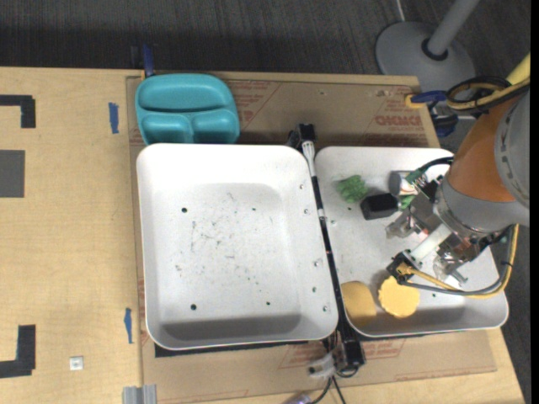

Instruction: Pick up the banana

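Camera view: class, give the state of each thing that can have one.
banana: lying in right bin, not gripped.
green item: lying in right bin, untouched.
end effector: over right bin, beside banana.
teal tray: open side up, behind left bin.

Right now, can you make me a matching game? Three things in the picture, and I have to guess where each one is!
Things:
1. teal tray
2. green thing
3. yellow thing

Places:
a. in the right bin, by its near edge
b. outside the bins, behind the left bin
c. in the right bin, toward its far side

Pairs: 1-b, 2-c, 3-a
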`<state>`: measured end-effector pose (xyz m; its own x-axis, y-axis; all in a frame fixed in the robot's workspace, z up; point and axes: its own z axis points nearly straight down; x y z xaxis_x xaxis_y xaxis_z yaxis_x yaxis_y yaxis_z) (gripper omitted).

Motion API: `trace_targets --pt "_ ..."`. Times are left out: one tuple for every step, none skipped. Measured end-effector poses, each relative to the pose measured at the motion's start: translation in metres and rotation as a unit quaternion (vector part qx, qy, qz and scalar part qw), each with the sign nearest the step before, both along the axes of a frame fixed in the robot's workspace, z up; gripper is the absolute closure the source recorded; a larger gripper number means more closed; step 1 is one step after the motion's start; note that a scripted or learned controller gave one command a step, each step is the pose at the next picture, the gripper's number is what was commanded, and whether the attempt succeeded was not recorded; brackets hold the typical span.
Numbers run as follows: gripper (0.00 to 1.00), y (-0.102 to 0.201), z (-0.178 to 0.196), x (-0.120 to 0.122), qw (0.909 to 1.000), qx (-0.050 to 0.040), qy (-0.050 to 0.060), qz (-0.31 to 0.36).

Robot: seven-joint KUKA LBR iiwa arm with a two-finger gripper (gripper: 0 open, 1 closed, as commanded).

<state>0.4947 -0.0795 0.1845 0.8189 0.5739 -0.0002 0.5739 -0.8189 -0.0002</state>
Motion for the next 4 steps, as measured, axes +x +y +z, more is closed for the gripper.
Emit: trace_targets --pt "0.00 -0.021 -0.074 -0.016 0.9940 0.0010 0.001 0.110" --pt "1.00 -0.021 -0.064 -0.016 0.9940 0.0009 0.001 0.110" --pt "1.00 -0.021 -0.053 -0.015 0.9940 0.0009 0.000 0.110" --pt "1.00 -0.021 -0.043 -0.014 0.9939 0.0007 -0.001 0.110"
